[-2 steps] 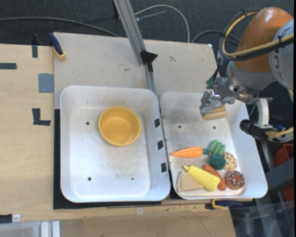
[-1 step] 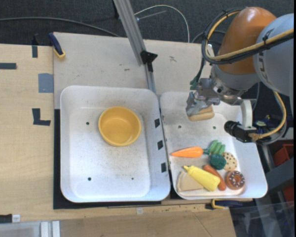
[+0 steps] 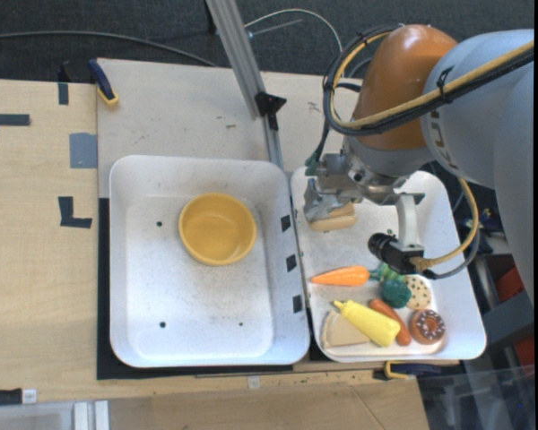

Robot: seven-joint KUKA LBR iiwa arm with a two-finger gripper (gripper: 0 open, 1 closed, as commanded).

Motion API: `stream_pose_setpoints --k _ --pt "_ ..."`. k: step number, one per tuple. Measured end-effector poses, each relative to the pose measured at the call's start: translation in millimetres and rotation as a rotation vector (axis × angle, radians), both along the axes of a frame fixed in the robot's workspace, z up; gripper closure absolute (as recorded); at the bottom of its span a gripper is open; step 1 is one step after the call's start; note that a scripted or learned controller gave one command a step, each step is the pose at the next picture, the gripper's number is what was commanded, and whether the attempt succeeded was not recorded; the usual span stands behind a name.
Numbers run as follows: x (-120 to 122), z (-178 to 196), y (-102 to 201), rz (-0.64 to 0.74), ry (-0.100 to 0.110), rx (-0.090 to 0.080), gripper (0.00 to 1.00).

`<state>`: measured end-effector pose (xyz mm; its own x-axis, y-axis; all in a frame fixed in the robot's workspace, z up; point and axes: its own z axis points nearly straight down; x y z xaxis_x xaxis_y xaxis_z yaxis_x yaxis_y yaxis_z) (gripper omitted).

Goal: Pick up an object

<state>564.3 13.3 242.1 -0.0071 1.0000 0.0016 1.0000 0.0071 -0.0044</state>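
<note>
Camera view: claw (image 3: pixel 327 206) over right bin (image 3: pixel 457 334) far-left corner, toys crowd near edge.

2 bins side by side on the worktop (image 3: pixel 36 240)
Bowl (image 3: pixel 217 228) in left bin (image 3: pixel 134 312); carrot (image 3: pixel 341 277), bottle (image 3: pixel 370 322) and doughnut (image 3: pixel 427 327) in right bin (image 3: pixel 462 330)

The arm (image 3: pixel 484 106) has rounded, smooth grey casings and a glossy orange band (image 3: pixel 399 74) above the wrist. Black and yellow cables (image 3: pixel 403 110) loop around that band and trail past the wrist. The gripper (image 3: pixel 327 202) is a boxy silver-grey metal block.
</note>
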Motion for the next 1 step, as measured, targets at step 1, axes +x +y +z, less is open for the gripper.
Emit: stream_pose_setpoints --k 1 --pt "0.1 -7.4 44.9 -0.001 0.000 -0.001 1.00"
